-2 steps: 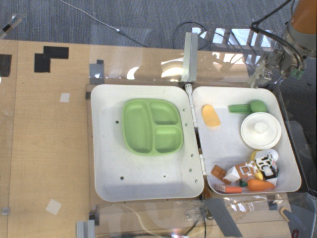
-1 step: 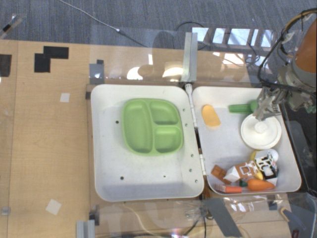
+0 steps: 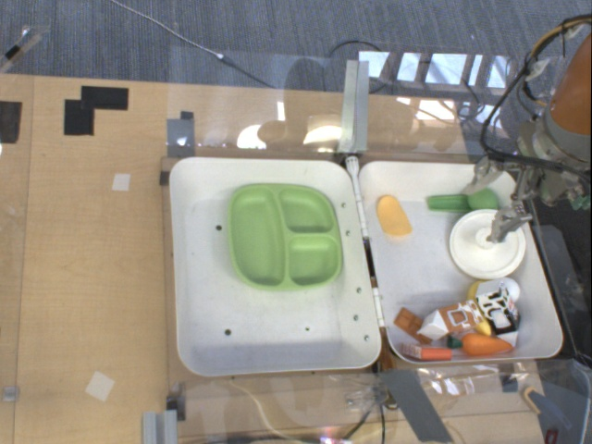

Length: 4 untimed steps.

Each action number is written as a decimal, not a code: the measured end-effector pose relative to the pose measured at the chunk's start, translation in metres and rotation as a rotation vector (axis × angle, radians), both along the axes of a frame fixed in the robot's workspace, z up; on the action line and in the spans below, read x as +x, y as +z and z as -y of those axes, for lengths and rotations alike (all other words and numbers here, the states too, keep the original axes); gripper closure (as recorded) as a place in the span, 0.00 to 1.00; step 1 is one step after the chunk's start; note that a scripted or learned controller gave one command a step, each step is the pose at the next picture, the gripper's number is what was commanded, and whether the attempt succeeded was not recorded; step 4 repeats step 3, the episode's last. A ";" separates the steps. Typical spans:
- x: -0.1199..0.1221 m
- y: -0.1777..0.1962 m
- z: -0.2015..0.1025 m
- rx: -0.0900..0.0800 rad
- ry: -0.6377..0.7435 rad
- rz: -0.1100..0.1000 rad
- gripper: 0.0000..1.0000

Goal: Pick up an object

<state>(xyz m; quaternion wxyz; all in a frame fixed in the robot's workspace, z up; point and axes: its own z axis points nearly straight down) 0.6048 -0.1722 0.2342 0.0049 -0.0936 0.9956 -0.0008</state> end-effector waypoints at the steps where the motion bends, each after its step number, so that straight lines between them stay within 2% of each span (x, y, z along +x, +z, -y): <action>1: -0.049 -0.133 0.008 -0.004 0.186 0.004 0.00; 3: -0.064 -0.143 -0.002 -0.006 0.091 0.013 0.00; 4: -0.064 -0.143 -0.002 -0.006 0.091 0.013 0.00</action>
